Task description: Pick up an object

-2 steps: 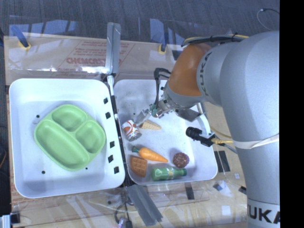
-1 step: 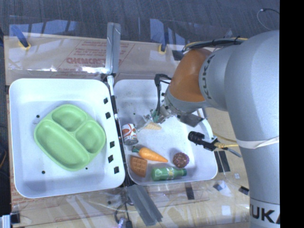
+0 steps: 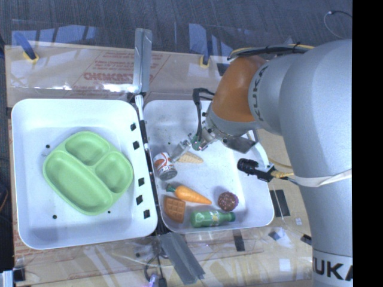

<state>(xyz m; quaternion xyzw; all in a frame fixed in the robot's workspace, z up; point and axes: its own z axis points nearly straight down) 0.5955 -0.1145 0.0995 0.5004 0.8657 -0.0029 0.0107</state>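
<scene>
The tool [image 3: 196, 141] hangs low inside the right bin [image 3: 263, 211], and I cannot tell its state, because the wrist covers most of it. Just beside the tool, on the side nearer to the camera, lies a small yellow cone-shaped piece [image 3: 191, 158]; its long axis runs across the bin and its tip points to the arm's side. A little farther, toward the wall between the bins, lies a small can [image 3: 164, 165] on its side, with a red and white label too blurred to read. Well below the tool lie a carrot [image 3: 190, 194], a waffle piece [image 3: 174, 208], a green bottle [image 3: 211, 218] and a dark round piece [image 3: 227, 201]. I judge the cone to be the nearest candidate. The left bin [image 3: 30, 232] holds a green divided plate [image 3: 88, 172]. Only "KUKA" on the arm [image 3: 299, 100] is readable; red printing on the worktop [image 3: 173, 64] sheet is not.
</scene>
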